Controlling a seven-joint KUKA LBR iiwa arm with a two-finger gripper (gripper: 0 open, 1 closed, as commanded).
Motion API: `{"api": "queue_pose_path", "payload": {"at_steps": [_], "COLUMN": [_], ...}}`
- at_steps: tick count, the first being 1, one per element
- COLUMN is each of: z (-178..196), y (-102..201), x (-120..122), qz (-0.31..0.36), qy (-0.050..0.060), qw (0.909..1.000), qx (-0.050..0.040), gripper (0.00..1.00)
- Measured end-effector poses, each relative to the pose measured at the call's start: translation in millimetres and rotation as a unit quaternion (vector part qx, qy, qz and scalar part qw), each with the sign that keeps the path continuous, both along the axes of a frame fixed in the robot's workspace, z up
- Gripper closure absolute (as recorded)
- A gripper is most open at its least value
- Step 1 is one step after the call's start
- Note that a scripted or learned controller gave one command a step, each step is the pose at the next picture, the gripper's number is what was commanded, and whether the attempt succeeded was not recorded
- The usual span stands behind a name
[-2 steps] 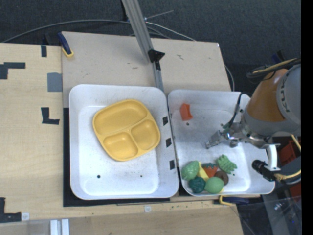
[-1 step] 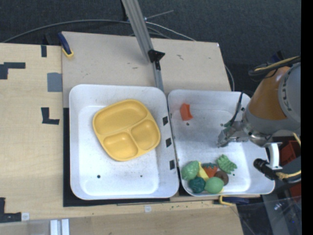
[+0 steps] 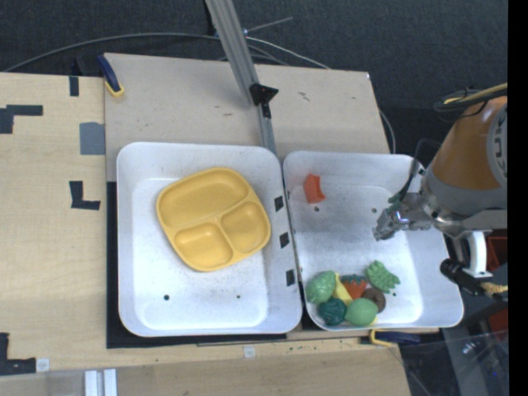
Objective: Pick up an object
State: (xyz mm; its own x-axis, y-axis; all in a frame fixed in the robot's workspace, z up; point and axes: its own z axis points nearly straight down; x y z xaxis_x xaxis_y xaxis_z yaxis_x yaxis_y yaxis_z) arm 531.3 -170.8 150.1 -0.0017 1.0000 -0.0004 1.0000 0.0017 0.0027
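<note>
**Toy Pile at Near Edge of Right Bin, Gripper Above Bin Floor**

Heaped in the near corner of the shallow white right bin (image 3: 351,180): a cluster of small plastic toy pieces, touching one another. Among them, a light green lumpy piece (image 3: 322,286) at left, a dark teal rounded piece (image 3: 333,310), a bright green ball (image 3: 361,312) at the near rim, an orange-red piece (image 3: 355,287) in the middle, and a green ridged leafy piece (image 3: 382,275) at right. Further off, alone near the far left side of the same bin, a small orange block (image 3: 313,189), well apart from the pile.

Reaching in from the right, the grey arm with orange band (image 3: 470,151). At its tip, the metal two-finger gripper (image 3: 388,225), over bare bin floor between block and pile, touching neither. Jaw state: cannot tell. Nothing seen between them.

In the shallow white left bin (image 3: 136,238), a yellow three-compartment plastic plate (image 3: 214,219), lying flat.
</note>
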Motion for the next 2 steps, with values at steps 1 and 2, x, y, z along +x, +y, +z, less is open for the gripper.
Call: {"api": "queue_pose_path", "payload": {"at_steps": [1,2], "z": [55.2,69.2], "y": [-10.3,-9.9], "x": [0.6,1.2], "qz": [0.000,0.000], "qy": [-0.001,0.001], "qw": [1.0000,1.0000], "qx": [-0.0009,0.0001], "gripper": [1.00,1.00]}}
